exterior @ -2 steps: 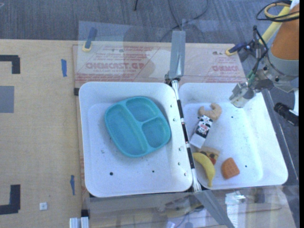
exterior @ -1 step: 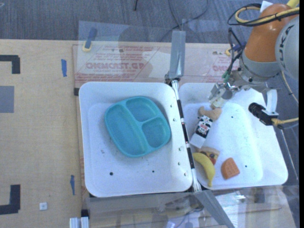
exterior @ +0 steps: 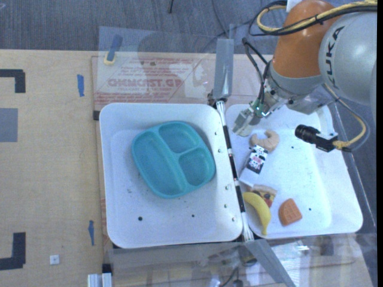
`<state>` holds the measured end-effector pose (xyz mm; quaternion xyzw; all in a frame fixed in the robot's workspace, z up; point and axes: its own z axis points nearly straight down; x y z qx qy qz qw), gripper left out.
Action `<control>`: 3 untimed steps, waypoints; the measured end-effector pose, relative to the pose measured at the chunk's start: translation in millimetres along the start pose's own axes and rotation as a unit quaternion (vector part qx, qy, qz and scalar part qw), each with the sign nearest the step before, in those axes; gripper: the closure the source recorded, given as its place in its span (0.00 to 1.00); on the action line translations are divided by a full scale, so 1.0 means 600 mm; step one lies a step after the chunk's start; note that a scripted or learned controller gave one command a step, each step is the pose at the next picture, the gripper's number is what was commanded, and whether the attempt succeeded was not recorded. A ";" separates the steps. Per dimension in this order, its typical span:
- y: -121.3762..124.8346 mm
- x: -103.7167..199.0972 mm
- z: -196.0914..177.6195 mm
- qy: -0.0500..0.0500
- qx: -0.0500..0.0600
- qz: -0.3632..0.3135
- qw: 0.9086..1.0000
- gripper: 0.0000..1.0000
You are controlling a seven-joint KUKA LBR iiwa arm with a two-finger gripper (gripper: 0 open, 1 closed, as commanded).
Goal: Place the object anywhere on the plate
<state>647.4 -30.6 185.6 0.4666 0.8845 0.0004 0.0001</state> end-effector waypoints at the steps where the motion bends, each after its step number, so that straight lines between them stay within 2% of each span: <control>1: 0.047 0.103 -0.055 -0.002 -0.002 -0.091 0.996 1.00; 2: 0.099 0.154 -0.065 -0.002 -0.003 -0.184 0.983 1.00; 3: 0.099 0.153 -0.065 -0.002 -0.003 -0.183 0.983 0.00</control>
